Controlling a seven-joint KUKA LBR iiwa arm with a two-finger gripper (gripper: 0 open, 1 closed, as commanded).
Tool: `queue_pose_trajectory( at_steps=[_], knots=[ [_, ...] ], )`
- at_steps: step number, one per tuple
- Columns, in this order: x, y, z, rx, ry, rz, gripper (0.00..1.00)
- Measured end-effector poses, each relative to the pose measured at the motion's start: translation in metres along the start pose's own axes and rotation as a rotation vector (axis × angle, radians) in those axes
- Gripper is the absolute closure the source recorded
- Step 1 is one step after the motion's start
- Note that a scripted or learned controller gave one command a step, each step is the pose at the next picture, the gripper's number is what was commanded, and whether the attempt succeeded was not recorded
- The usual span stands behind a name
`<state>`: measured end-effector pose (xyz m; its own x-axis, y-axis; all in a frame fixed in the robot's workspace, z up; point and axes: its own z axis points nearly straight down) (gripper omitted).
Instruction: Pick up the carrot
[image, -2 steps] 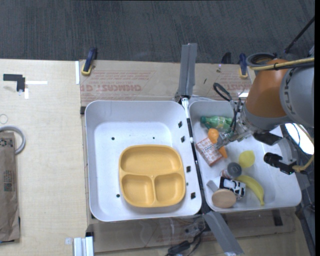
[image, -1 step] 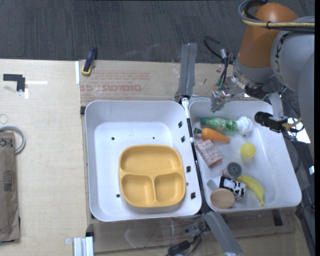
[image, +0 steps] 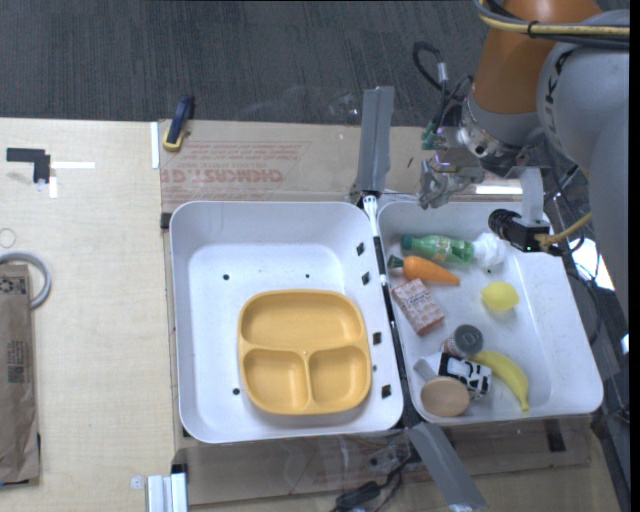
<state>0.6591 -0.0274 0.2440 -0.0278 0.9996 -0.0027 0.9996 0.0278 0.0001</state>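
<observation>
Here, carrot (image: 431, 269) in right bin (image: 575, 330); yellow tray (image: 302, 351) in left bin (image: 200, 300).

We found the gripper (image: 437, 192) hanging over the far rim of the right bin (image: 580, 340). Just nearer than it lay the bottle (image: 437, 247), with the carrot (image: 431, 270) touching the bottle's near side. The lemon (image: 500, 296) sat nearer and to the gripper's right; the small box (image: 417, 305) nearer still. The banana (image: 507, 374) was well beyond these. The divided tray (image: 302, 352) lay in the left bin (image: 200, 300), well to the gripper's left.
</observation>
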Motion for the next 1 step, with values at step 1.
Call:
queue_pose_trajectory(
  at_steps=[1],
  knots=[
    [-0.0361,-0.0015,0.0055,0.002,0.0,0.199,1.0]
  ],
)
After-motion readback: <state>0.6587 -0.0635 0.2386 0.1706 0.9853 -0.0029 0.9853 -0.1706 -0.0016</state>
